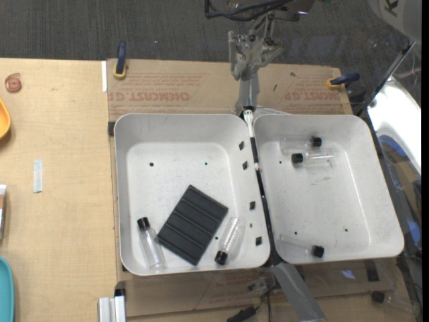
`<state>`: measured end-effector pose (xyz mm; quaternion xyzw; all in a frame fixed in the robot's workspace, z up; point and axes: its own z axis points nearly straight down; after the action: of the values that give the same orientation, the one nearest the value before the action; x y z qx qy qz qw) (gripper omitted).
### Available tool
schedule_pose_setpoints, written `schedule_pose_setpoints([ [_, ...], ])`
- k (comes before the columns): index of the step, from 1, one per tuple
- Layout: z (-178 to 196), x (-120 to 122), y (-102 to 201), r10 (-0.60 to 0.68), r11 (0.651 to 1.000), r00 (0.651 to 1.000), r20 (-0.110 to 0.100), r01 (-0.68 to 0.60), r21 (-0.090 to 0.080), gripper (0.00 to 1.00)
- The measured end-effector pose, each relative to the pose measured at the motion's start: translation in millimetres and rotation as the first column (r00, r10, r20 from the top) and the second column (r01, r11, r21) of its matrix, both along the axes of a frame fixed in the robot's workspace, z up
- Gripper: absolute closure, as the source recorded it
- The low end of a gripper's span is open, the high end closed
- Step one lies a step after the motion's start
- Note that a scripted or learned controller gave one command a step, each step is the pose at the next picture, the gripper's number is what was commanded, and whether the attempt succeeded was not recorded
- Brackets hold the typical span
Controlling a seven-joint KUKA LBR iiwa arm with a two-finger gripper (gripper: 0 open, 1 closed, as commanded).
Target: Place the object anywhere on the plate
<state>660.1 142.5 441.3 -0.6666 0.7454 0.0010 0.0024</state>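
Item 1: gripper [249, 96]. It is seen high at the back of the scene, above the rear rims where the two bins meet, and is carried over neither bin's floor. Nothing is seen held by it; whether it is spread or pressed together cannot be told from this angle.

Item 2: plate [194, 223]. A black ribbed rectangle is laid flat and turned at an angle in the front half of the left bin [134, 129]. Nothing is set on top of it.

Item 3: left vial [151, 243]. A clear tube with a black cap is laid near the plate's left corner, at the left bin's front wall.

Item 4: right vial [228, 239]. A clear tube, black cap toward the front, is laid just beside the plate's right edge.

Item 5: two further vials [314, 158] are laid close together in the rear part of the right bin [375, 180], each with a black cap.

Item 6: small black cap [318, 251]. It is found alone near the right bin's front wall.

Item 7: cardboard sheet [174, 89]. It is spread under both bins on the bench [53, 213].
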Motion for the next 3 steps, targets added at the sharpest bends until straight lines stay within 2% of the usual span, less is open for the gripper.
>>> schedule_pose_setpoints([
  [1,0,0,18,0.332,0.943,0.943,0.001,-0.332,0.000,1.00],
  [2,-1,0,22,0.733,0.680,0.680,0.001,-0.733,0.000,1.00],
  [3,-2,-14,38,0.976,0.218,0.218,0.001,-0.976,0.001,1.00],
])
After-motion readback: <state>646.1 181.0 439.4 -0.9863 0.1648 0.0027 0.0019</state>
